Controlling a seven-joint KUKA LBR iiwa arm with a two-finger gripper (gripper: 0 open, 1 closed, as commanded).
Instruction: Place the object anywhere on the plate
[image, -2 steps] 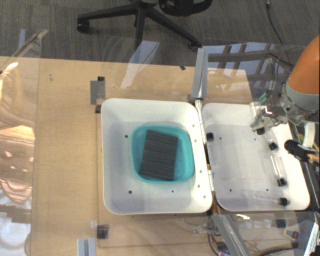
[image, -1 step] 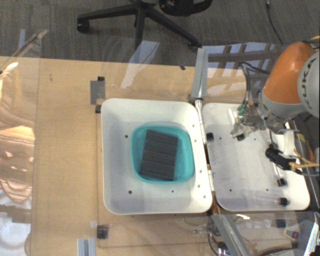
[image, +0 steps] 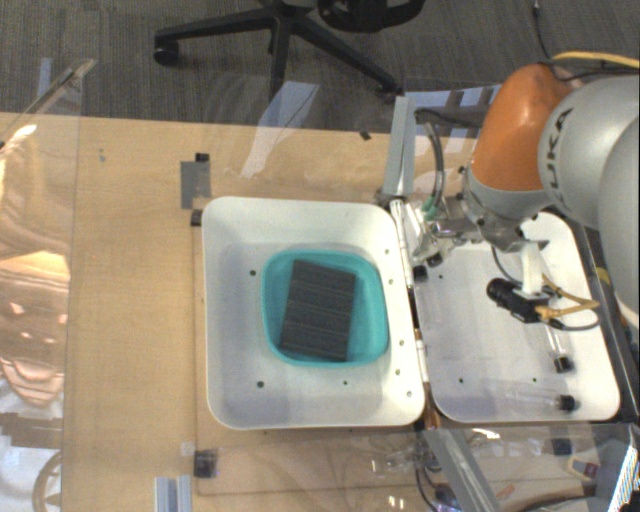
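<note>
the dark ribbed block (image: 319, 310) lies flat on the teal plate (image: 375, 300), well inside its rim, with teal showing on every side of it. the plate sits in the middle of the left bin (image: 230, 300). judged from that, the placing looks done.

my pincer (image: 432, 245) is off to the right of the plate, over the seam where the left bin meets the right bin (image: 480, 385), tucked under my orange-banded wrist (image: 515, 125). the wrist hides too much of it, so i cannot tell its state from here, and nothing shows in it that i could call held.

the step in hand, as i read it, is clearing away without spoiling the result. to do that well i would go up before going sideways, so no part of me or my cables (image: 525, 297) drags across the raised lip between the bins. i would keep my path on the right-bin side of the plate and not sweep over the block at all. a knock on the left bin's wall could slide the plate, and the block rests loose on it, so slow and clear of the rim is best.
</note>
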